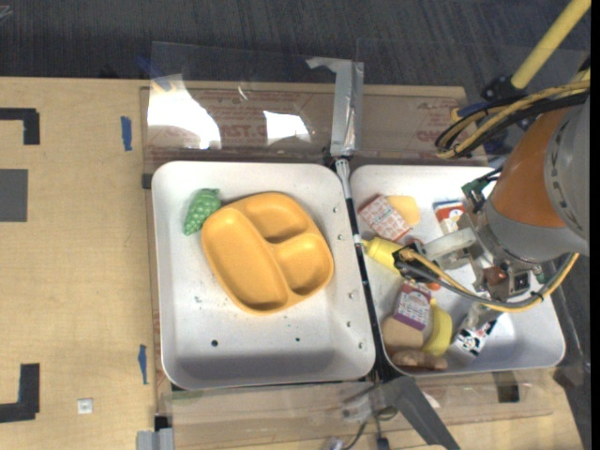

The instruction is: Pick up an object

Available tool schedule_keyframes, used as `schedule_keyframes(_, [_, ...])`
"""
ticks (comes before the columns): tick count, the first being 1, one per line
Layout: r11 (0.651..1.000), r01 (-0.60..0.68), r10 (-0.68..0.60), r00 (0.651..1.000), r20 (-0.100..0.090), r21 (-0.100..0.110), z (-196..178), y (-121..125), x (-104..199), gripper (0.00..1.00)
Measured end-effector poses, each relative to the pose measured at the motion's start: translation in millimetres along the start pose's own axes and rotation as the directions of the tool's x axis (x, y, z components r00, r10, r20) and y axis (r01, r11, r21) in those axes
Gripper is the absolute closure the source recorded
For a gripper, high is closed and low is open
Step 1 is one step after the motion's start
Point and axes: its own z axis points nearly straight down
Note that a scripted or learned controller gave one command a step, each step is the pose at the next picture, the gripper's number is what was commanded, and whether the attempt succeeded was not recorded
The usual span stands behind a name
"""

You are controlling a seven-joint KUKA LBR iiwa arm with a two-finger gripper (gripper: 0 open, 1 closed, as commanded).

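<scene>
2 white bins; left of divider: 1 orange tray, 1 green grape bunch; right: roughly 8 small items, cluttered

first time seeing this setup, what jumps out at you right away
The big orange divided tray dominates the left bin, with a small green grape cluster tucked against its upper-left edge. The right bin is crowded instead: a pile of small packets, a yellow banana and a yellow bottle along its left side. Over that bin hangs the grey arm with its orange band, trailing yellow cables.
</scene>
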Motion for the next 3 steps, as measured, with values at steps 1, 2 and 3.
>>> schedule_keyframes(1, [0.977, 0.212, -0.212, 0.977, 0.002, 0.002, -0.5, -11.7, 2.4, 0.00])
schedule_keyframes(2, [0.999, 0.034, -0.034, 0.999, 0.005, 0.004, 27.5, -4.7, 0.0, 0.00])
schedule_keyframes(3, [1.000, 0.006, -0.006, 1.000, 0.001, 0.001, 27.1, -26.5, 40.0, 0.00])
